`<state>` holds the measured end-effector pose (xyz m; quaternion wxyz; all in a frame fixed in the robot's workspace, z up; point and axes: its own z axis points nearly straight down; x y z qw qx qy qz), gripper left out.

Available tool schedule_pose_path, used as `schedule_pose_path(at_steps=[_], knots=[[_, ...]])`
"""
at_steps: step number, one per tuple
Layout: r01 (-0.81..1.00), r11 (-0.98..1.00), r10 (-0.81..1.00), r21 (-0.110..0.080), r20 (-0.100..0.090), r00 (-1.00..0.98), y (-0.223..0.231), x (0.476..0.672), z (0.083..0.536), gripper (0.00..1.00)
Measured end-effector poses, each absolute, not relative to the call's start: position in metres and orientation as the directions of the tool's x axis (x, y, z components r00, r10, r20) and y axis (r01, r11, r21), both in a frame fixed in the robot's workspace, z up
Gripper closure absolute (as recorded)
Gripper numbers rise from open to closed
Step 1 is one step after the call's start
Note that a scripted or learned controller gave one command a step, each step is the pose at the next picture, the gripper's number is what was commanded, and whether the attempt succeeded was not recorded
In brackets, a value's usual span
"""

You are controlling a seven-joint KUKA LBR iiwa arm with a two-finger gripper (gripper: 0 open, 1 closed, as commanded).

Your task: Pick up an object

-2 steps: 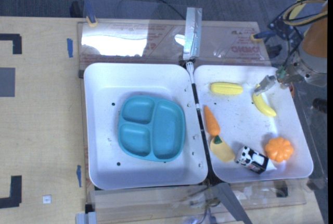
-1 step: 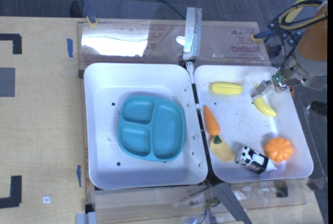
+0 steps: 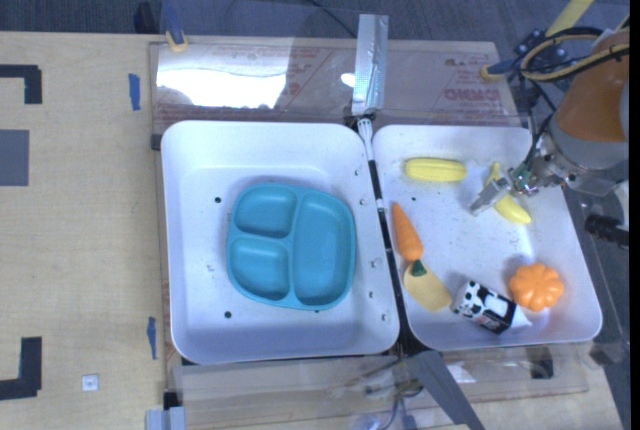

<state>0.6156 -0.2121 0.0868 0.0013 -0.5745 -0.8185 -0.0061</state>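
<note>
Our hand [image 3: 492,193] hangs low in the right bin [image 3: 585,318], fingers apart, holding nothing. The small yellow toy [image 3: 514,210] lies just beside it. We should center, then squeeze gently.

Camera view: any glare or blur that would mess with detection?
Camera view: strong glare on the clear panel behind the left bin; lighting over both bins is even, shadows soft. The divided blue tray and the orange pumpkin look sharp; the end effector beside the small yellow piece reads slightly soft.
</note>
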Motion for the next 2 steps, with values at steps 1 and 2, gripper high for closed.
schedule_pose_path(at_steps=[1,2], knots=[[0.941,0.339,0.941,0.011,-0.002,-0.339,-0.216,0.617,0.099,1.00],[0.952,0.307,0.952,0.009,-0.007,-0.307,-0.225,0.634,0.198,1.00]])
